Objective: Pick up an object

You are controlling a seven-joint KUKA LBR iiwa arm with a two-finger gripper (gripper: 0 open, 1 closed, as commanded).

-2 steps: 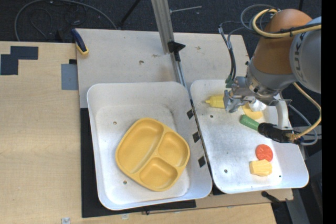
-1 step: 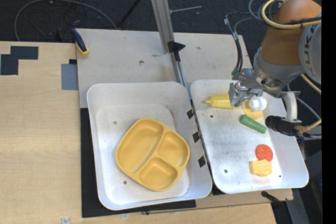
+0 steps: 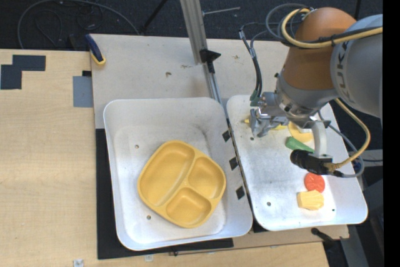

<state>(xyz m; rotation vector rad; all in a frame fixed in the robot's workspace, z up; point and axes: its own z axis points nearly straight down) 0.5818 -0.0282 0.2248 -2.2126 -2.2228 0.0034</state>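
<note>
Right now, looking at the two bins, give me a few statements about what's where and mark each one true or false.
1. The yellow divided plate lies in the left bin. True.
2. The plate has two compartments. False: three.
3. A red object lies in the right bin. True.
4. The pincer hangs over the left bin. False: it is over the right bin's upper end.
5. The green object lies on the plate. False: it lies in the right bin, beside the arm.
</note>
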